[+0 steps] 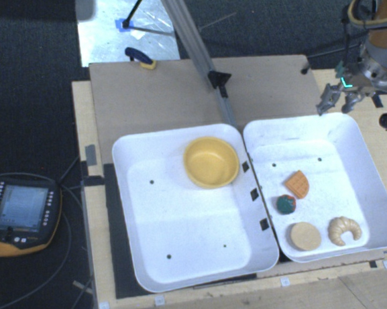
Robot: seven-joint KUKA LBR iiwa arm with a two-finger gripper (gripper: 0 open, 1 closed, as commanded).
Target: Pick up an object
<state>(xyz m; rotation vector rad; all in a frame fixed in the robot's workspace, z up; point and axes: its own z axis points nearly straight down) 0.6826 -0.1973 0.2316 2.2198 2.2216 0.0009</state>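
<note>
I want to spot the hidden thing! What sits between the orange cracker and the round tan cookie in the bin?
A small dark green and red ball sits between the cracker and the round cookie, seen in the camera view.

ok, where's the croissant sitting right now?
In the camera view the croissant lies in the right bin, at its near right corner, just right of the round tan biscuit and apart from it.

Hand point(337, 99) open, fingers downward
</note>
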